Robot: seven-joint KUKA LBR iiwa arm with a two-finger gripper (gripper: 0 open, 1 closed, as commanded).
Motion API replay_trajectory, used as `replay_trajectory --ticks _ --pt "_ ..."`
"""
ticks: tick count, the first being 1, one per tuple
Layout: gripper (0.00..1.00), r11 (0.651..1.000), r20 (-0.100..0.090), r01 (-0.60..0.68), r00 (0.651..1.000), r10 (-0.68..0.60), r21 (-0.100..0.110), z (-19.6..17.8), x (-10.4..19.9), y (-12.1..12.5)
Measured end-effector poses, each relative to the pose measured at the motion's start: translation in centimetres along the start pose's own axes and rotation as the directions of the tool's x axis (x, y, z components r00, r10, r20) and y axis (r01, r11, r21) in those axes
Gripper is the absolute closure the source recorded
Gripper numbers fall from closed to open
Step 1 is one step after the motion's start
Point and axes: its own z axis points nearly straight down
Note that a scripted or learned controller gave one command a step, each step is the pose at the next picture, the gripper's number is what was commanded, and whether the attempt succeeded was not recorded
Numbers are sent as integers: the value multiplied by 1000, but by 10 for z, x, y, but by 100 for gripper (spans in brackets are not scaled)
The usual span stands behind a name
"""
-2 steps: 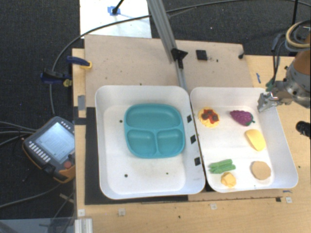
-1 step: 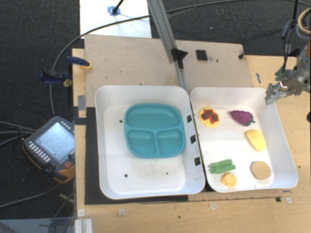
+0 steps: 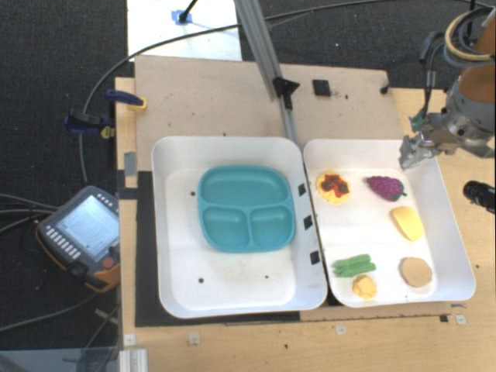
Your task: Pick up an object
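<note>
Approach step: pincer [image 3: 411, 152], opening indiscernible, hovers near toy grapes [image 3: 385, 186]; next move requires descent onto a chosen object.

The arm [image 3: 471, 84] enters near the upper right corner of the right bin [image 3: 457, 285]. Its body is grey metal with rounded shapes. Above the wrist there is an orange band [image 3: 482, 46], and around it sit pale, cream-coloured rings. Dark cables [image 3: 428, 56] run down the side of the arm that faces the bin. The gripper [image 3: 412, 152] is made of light grey metal and looks blocky, with small dark details that are too blurred to name.
</note>
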Motion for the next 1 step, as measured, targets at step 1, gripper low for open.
replay_trajectory --ticks 1 --pt "100 1000 0 1 1000 -1 0 14 59 6"
